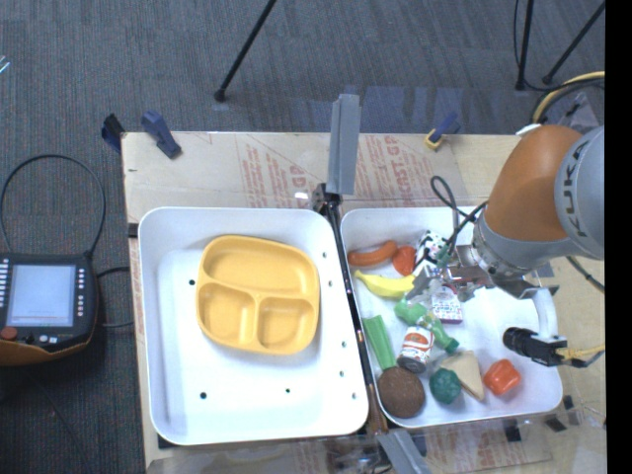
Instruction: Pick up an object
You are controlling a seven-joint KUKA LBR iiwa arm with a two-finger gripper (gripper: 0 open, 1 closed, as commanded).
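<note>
The claw (441, 282) sits low in the right-hand white bin (549, 383), in the middle right of the frame, beneath the grey wrist and the orange band of the arm (533, 200). Whether it is open or closed I cannot tell, since the wrist hardware covers its tip; nothing can be seen gripped in it.

Right under and beside it lies a small white carton with a pink label (447, 306), which looks like the likeliest target. Just left are a curved yellow plastic banana (385, 284) and a light green rounded toy (411, 313); above left, an orange-red toy sausage (372, 255) and a small red round piece (404, 261). Lower in the frame are a white can with a red label (418, 347), a long green stick-shaped piece (376, 342), a brown round disc (401, 391), a dark green lumpy toy (445, 386) and an orange-red toy pepper (502, 376).

To do the pick well, I judge the claw should centre on one item, descend straight, and close across its narrow side, as the crowded neighbours could easily be pinched or nudged along.

The left white bin (168, 403) holds a yellow compartment plate (260, 293), well apart from the work.
</note>
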